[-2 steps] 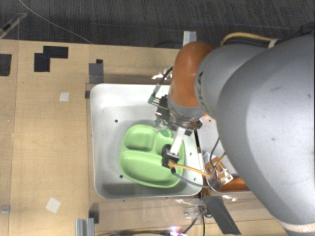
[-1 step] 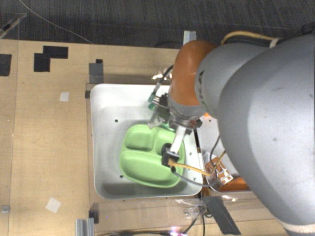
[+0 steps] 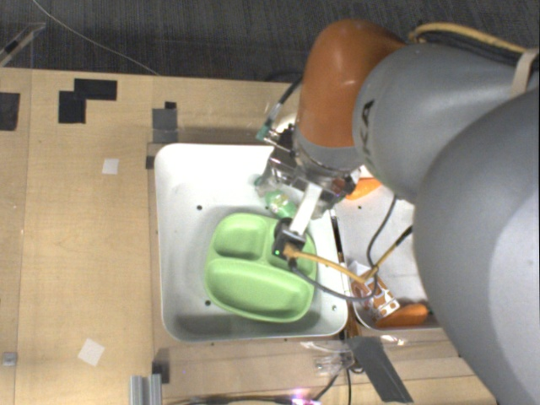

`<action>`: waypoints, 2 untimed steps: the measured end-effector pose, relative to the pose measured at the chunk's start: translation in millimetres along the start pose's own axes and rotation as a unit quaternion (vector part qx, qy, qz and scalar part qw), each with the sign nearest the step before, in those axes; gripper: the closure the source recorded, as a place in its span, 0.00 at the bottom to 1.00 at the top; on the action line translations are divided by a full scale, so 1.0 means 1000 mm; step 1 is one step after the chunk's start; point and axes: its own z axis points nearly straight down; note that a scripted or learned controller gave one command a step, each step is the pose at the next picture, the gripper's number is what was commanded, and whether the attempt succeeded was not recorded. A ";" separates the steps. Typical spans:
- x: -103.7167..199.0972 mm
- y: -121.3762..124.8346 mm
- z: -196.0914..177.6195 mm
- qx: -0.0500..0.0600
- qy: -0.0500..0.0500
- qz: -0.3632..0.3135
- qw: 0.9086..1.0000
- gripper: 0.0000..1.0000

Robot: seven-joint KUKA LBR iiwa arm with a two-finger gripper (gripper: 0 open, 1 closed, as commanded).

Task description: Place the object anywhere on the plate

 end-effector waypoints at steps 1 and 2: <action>-0.052 0.060 -0.176 -0.003 0.000 -0.195 0.981 0.00; -0.048 0.058 -0.183 -0.001 -0.001 -0.201 0.980 1.00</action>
